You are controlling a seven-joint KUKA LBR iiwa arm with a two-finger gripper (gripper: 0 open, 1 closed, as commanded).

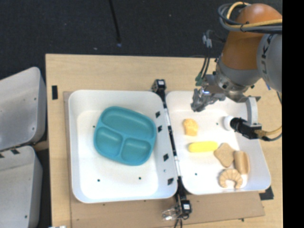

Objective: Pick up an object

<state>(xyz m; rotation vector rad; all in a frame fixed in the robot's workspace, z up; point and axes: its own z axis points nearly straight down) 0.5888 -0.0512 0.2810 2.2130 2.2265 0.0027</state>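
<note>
All of the apparatus stands against a dark, faintly speckled floor (pixel 142 18), crossed by one thin dark line running down from the top edge. On it rests a pale wooden bench (pixel 57 70), with two grey-white panels (pixel 19 108) beside it at the left edge. The bench bears two shallow white bins side by side, joined along their shared wall by black clips (pixel 160 85). The left bin (pixel 85 179) contains one item, a teal divided plate (pixel 125 135) with three compartments, lying flat near the bin's centre. The arm (pixel 244 46), with its orange band, enters from the upper right and reaches over the far end of the right bin (pixel 209 175). Its gripper (pixel 198 104) hangs above the bin's upper middle and holds nothing; whether it is open or closed cannot be told from this angle. The candidate objects for picking all lie on the floor of the right bin, below the gripper. A yellow oblong piece (pixel 203 147) lies across the bin's middle. To its right, a tan toast-like slice (pixel 224 154) touches a light brown bread roll (pixel 241 162), and a croissant (pixel 231 177) lies just beside them toward the near rim. A small orange-yellow lump (pixel 190 127) sits apart from these, nearest the gripper and close to the dividing wall.
</note>
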